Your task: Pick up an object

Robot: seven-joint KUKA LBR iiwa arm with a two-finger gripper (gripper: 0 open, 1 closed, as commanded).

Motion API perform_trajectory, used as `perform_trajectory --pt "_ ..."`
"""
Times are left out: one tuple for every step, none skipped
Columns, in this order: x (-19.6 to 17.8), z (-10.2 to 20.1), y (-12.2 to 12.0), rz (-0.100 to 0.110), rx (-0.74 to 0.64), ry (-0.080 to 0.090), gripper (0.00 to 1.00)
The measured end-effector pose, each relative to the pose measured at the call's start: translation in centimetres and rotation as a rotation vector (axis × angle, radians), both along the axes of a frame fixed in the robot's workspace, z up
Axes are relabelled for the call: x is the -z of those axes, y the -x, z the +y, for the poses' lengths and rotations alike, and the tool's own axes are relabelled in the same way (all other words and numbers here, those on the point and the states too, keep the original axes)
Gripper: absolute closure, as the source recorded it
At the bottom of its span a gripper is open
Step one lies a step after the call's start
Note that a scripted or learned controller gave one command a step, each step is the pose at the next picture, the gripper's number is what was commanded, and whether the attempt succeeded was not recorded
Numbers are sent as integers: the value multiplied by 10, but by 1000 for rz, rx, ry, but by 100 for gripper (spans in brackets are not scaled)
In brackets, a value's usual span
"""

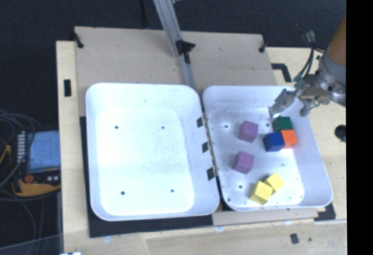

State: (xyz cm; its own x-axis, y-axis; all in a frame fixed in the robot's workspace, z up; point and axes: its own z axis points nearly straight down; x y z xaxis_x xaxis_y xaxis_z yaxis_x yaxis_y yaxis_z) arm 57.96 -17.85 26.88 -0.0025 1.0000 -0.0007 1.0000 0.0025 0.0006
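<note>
Yellow first: two small yellow blocks (267,187) lie touching at the near edge of the right bin (312,187), one slightly behind the other. They look like light, stiff cubes with flat faces, probably foam or painted wood, so they should not crush or sag. Being pressed together, they leave little room for a finger between them; the free outer faces are the ones to pinch.

Further back sits a purple block (243,161), well apart from its neighbours and near the bin's middle. It seems the easiest pick: open space on every side, two parallel faces to close on, and little weight to slip. A second purple block (248,131) lies beyond it, also standing alone.

To the right of that one, a blue block (273,142), an orange block (289,139) and a green block (282,123) crowd together, touching. Taking one from this cluster risks nudging the others.

Just above the green block hangs the tool (289,102), its two fingers spread apart with nothing between them, reaching in over the bin's far right corner.

The left bin (96,131) lies beside it on the tabletop (233,55).
</note>
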Motion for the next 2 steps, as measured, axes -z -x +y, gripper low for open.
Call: perform_trajectory --pt "0 0 0 0 0 0 0" --pt "62 4 0 5 2 -1 0"
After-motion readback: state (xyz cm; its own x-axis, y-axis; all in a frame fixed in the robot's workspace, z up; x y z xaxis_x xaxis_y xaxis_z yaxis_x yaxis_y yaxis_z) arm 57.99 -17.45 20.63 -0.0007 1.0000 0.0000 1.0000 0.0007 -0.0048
